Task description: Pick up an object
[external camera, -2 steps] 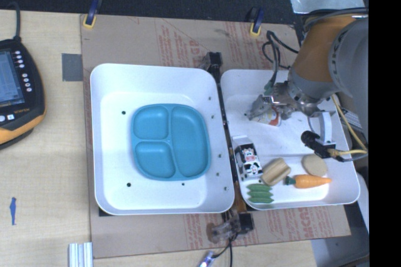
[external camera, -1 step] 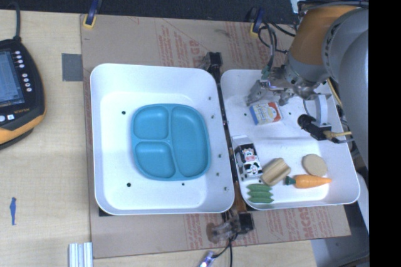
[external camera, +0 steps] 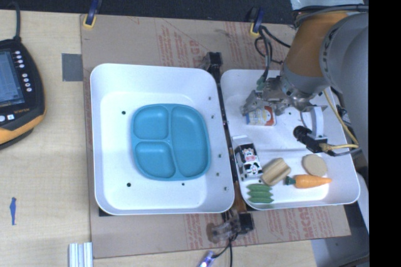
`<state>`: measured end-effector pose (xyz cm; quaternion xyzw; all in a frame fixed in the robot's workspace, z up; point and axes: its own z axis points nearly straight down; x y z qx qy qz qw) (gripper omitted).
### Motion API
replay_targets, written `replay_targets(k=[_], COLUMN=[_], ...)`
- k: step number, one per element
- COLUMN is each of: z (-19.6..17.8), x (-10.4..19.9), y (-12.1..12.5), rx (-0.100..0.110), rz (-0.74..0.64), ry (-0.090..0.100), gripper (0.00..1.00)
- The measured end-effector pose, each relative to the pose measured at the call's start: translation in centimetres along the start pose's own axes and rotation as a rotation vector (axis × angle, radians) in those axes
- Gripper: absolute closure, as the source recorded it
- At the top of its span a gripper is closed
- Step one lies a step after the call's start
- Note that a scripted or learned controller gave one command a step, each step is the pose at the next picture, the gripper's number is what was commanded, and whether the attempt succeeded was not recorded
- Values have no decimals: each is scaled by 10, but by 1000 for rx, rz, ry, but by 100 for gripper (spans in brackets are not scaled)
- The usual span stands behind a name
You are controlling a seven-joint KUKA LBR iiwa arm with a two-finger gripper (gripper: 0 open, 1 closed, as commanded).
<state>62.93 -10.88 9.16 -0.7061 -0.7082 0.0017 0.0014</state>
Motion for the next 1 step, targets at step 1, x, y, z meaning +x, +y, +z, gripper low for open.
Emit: replay_targets(k=[1], z=[-10], x=[-1], y=[0], rx=[2], rz=[-1], ry=[0], gripper=[100])
